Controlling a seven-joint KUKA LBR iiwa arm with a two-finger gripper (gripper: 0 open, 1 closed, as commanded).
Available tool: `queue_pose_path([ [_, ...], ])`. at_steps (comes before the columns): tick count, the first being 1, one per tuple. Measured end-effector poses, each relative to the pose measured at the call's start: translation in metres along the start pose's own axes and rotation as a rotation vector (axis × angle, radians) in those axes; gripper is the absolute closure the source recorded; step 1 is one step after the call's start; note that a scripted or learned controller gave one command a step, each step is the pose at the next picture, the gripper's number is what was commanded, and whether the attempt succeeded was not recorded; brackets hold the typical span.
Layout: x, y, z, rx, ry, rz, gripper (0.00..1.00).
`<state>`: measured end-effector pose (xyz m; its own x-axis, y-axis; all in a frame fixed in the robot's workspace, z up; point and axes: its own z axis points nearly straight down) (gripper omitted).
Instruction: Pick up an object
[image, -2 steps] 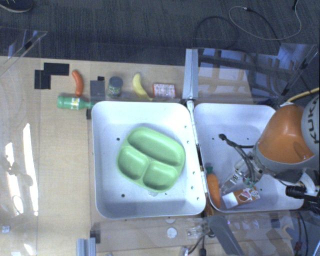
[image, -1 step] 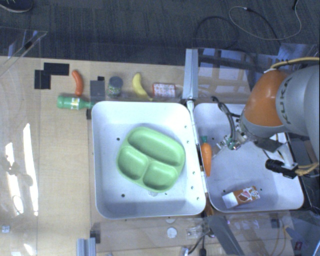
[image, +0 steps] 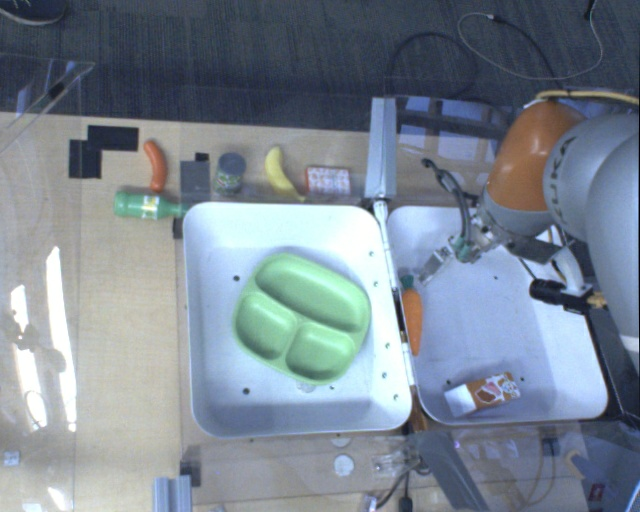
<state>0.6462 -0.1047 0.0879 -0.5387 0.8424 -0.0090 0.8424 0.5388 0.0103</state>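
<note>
green plate alone in left bin

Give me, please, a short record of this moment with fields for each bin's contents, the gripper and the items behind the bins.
left bin: green divided plate
right bin: carrot by left wall; small carton near front
gripper: low above the carrot's top end, holding nothing
behind bins: green bottle, sausage, can, banana

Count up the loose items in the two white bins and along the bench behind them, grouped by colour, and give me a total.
Green: 2, divided plate, bottle
Orange: 3, carrot, small carton, sausage
Yellow: 1, banana
Red and white: 1, packet
Dark: 1, can
Total: 8
</note>
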Motion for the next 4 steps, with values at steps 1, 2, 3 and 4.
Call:
queue_pose_path([
  [1, 0.042, -0.056, -0.003, 0.0, 0.0, 0.212, 0.0],
  [2, 0.065, -0.087, -0.004, 0.002, 0.002, 0.557, 0.0],
  [3, 0.055, -0.148, -0.004, -0.001, -0.002, 0.56, 0.0],
  [4, 0.053, -0.053, -0.002, -0.002, 0.001, 0.402, 0.0],
])
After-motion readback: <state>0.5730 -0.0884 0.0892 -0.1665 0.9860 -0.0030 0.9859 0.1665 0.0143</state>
